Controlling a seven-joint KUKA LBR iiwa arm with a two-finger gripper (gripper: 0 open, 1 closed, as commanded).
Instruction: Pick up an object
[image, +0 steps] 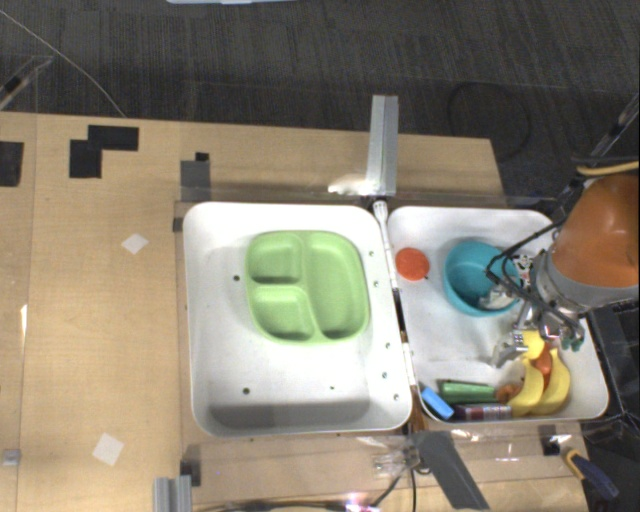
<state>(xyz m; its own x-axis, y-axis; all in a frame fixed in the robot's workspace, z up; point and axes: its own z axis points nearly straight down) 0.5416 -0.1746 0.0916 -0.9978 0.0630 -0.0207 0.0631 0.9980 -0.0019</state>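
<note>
Gripper (520, 345): low in the right bin, at the end of the grey arm that comes in from the right; metal parts show at its tip, but I cannot tell from here how it is set or whether anything is caught in it.
Banana (545, 378): the likely target, I would say. It lies just beside the tool, toward the bin's near right corner, its upper end touching or nearly touching the tool's tip.
Banana's long axis: roughly up and down the view, curved, running from the tool toward the near wall.
The deciding relation: the fruit sits slightly right of and nearer to me than the tip, so a grasp would need to close across its narrow width, not along it.
Neighbours: a green marker (466, 389) and a red marker (480, 410) lie crosswise at the banana's lower end, a blue piece (436, 403) beyond them.
Further off: a teal cup (474, 277) and an orange ball (412, 263) toward the far wall.
Left bin (215, 400): holds a green divided tray (305, 285), well apart from the arm.
</note>
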